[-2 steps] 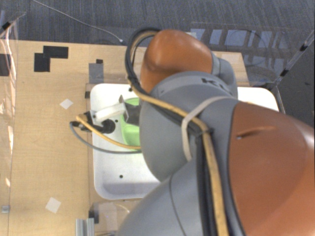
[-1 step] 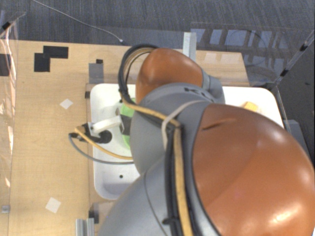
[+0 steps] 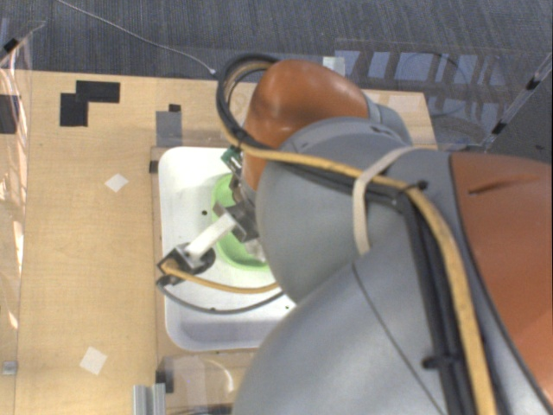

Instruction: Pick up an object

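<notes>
Camera view, looking down at a slant: the big grey robot arm [image 3: 346, 284] comes in from the right and looms over the pale wooden counter [image 3: 78, 249], close to the lens and a bit blurred. Its glossy orange band [image 3: 302, 102] sits at the top of the wrist, and a loop of black cable [image 3: 226, 102] curls round the band's left side.

Under the wrist lies the shallow white plastic bin [image 3: 186, 318]. Its left wall and near corner are in plain sight; its right part runs under the arm.

Inside that bin is a bright green rounded object [image 3: 232, 247] — pale, smooth, and lying toward the right of the part of the bin I can see. The arm covers its right side, so I cannot make out its full shape. The wrist end of the arm reaches down right over it, and the jaws are lost in the clutter there. Whether they are released, clenched or gripping the green thing I cannot tell.

Out on the bare counter to the left there is a black stepped mark [image 3: 86, 100] near the far edge, and two small pale squares — one [image 3: 116, 182] level with the bin's far end, the other [image 3: 92, 360] near the front. Beyond the counter, dark grey ribbed carpet [image 3: 259, 15] runs across the top.
</notes>
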Tool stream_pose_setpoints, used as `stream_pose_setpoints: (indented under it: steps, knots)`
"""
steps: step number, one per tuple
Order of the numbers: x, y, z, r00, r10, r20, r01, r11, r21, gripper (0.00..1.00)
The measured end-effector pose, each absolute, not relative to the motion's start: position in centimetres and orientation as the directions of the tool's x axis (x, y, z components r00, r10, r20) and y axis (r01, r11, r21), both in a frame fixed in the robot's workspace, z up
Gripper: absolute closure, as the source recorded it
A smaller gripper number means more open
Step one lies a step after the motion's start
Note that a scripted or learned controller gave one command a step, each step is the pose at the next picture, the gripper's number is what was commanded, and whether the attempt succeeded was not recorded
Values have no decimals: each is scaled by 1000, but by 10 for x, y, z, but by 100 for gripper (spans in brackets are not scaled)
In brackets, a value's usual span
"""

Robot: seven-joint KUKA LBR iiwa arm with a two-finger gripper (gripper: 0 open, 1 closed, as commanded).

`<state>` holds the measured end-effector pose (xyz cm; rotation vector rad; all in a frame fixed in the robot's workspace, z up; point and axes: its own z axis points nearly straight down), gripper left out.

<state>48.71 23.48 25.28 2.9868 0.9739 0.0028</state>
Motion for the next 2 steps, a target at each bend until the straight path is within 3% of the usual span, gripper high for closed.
stream_pose_setpoints:
  steps: [1, 2]
  knots:
    - [487, 234, 210, 948, 317, -1, 317, -948, 0, 100]
    - [488, 235, 371, 890, 455, 12, 455, -890, -2, 100]
